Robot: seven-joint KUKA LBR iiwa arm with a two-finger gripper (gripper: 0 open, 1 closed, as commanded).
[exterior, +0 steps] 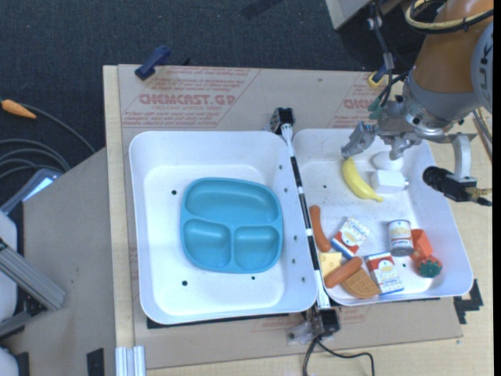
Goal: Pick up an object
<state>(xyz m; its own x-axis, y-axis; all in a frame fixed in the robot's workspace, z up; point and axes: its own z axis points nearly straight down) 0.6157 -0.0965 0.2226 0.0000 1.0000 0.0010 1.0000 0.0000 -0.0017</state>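
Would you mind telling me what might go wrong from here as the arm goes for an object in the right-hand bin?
1. The gripper hangs above the bin's upper part between the banana and a white block; a descent might land between them and close on nothing.
2. The toys at the bin's lower end, such as the can and carrot, lie crowded, so a grasp there may nudge neighbours.

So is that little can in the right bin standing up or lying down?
Standing upright. The can shows its round silver top toward the camera, label band below it, resting on the floor of the right bin.
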